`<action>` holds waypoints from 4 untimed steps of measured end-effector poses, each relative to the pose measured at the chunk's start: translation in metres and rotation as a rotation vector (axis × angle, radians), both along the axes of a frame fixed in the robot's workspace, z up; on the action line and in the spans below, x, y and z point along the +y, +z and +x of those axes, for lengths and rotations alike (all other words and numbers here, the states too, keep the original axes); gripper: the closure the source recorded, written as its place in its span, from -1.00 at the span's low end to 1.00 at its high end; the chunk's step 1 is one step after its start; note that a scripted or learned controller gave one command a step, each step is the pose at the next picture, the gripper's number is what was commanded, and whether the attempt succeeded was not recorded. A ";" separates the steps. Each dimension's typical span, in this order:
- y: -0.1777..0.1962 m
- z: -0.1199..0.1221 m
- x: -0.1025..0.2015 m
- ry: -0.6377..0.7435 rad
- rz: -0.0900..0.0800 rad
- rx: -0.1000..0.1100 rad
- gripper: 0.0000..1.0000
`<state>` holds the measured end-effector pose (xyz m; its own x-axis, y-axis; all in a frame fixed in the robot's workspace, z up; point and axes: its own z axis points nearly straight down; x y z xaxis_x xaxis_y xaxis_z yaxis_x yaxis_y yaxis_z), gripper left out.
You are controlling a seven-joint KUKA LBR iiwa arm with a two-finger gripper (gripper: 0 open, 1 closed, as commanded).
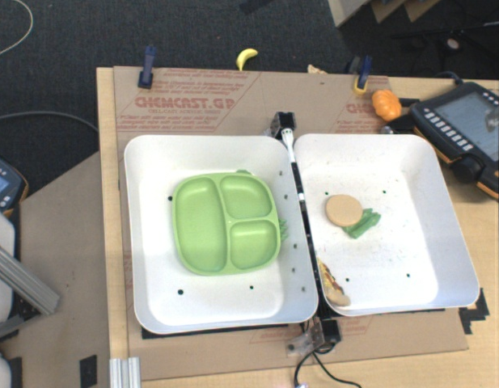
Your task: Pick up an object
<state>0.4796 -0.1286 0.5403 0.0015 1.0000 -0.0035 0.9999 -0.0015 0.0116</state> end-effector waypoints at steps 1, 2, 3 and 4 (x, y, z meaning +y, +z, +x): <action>-0.228 -0.002 0.130 0.010 0.006 0.028 -1.00; -0.210 0.000 0.125 0.000 0.004 0.009 1.00; -0.245 -0.001 0.123 0.000 0.004 0.017 1.00; -0.256 -0.001 0.217 0.006 0.005 0.015 1.00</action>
